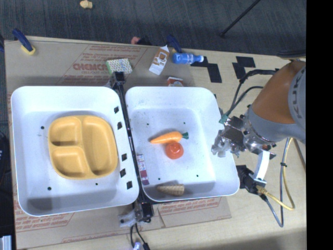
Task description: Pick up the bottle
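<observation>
A small blue bottle (pixel 186 59) lies on its side on the cardboard bench top behind the right bin (pixel 208 95), outside both bins. My gripper (pixel 220 146) hangs over the right rim of the right bin, far in front of the bottle and to its right. Nothing shows in the gripper. The grey arm with its orange band (pixel 276 100) reaches in from the right.
In the right bin lie an orange carrot (pixel 166 137), a red round fruit (pixel 174 150) and a tan cone-like piece (pixel 171 189). The left bin (pixel 21 139) holds a yellow divided plate (pixel 82 146). Small cartons (pixel 159 60) and a green sponge (pixel 119 65) lie near the bottle.
</observation>
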`<state>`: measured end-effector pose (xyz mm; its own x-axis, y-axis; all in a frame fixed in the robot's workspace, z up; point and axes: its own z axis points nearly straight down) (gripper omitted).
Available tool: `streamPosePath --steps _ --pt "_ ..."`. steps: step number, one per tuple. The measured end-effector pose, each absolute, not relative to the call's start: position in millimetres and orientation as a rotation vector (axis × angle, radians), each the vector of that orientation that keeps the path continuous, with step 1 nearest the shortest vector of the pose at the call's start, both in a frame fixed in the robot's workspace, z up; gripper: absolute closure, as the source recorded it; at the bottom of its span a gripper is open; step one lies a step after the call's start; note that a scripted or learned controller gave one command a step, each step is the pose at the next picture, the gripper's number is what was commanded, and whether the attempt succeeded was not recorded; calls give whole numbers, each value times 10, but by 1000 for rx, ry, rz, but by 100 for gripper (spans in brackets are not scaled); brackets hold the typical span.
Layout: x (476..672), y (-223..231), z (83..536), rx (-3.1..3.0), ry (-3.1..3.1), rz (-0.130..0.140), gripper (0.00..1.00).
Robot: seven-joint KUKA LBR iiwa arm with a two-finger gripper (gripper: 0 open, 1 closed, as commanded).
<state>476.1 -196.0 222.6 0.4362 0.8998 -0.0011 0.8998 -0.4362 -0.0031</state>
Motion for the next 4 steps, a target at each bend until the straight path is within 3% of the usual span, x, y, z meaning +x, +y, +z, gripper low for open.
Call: streamPosePath --steps 1,2,3,4 --pt "4763 -1517 2344 -2643 -1687 4 100" --pt "4762 -1381 2248 -2692 -1609 5 100" --pt "4760 -1220 2066 -2922 -1132 7 100" --pt "4758 -1556 1989 -3080 -593 6 100"
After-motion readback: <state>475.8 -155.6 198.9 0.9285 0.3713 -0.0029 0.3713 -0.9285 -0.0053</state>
